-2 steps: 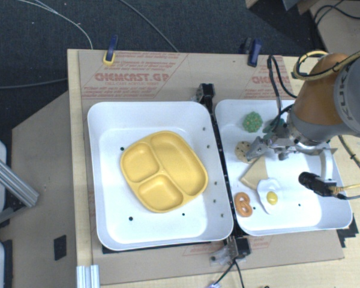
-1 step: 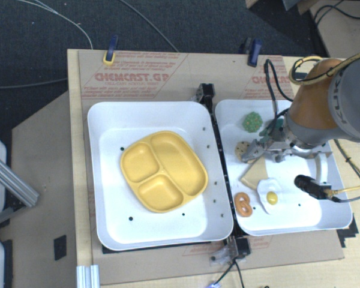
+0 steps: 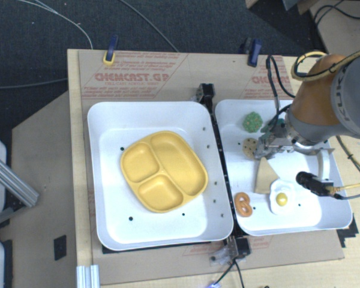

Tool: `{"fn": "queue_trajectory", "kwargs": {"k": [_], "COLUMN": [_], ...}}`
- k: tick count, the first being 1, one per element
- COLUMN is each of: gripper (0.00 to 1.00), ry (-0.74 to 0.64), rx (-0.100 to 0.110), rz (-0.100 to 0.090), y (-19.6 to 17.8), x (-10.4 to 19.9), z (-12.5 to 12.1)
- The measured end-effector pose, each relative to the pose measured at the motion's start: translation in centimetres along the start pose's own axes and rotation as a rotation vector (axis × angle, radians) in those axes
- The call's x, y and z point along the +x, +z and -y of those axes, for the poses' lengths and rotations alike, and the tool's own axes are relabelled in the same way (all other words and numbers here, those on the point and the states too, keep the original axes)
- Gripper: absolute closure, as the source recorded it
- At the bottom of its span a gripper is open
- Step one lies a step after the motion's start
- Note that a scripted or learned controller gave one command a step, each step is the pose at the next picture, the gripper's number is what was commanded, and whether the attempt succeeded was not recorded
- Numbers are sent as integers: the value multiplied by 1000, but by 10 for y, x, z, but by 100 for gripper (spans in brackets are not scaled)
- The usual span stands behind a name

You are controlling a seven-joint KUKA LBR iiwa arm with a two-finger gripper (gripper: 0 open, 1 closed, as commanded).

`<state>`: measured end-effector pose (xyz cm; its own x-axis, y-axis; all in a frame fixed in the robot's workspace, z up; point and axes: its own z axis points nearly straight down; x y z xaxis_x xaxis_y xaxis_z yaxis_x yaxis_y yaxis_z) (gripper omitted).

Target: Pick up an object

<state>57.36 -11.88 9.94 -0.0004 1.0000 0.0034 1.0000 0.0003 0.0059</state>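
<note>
Cardboard-topped desk point(image 3: 168, 71) carried everything, printed sheet clamped at its far edge, dark carpet and loose cables around it. Landmark: the right bin point(image 3: 306, 221). Left bin point(image 3: 108, 221) sat touching it on the left, holding only a yellow divided tray point(image 3: 163, 170), probably a drop target. Grey-and-orange arm point(image 3: 324, 101) hung over the right bin's far half, wrist low, pincer point(image 3: 270, 144) down among the objects; cannot tell if spread or pinching. All candidates lay inside the right bin: tan wedge point(image 3: 265, 177) mid-bin just below the pincer, likeliest target; fried egg toy point(image 3: 281, 198) nearer the front; green broccoli-like piece point(image 3: 252, 122) at the back; pretzel point(image 3: 243, 204) at front-left; cookie point(image 3: 249, 146) by the left wall.
</note>
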Motion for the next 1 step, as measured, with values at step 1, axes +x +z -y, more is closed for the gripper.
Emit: {"fn": "queue_trajectory", "kwargs": {"k": [1], "gripper": [100], "ry": [-1], "rx": [0], "rz": [5], "y": [-62], "x": [2], "z": [4]}}
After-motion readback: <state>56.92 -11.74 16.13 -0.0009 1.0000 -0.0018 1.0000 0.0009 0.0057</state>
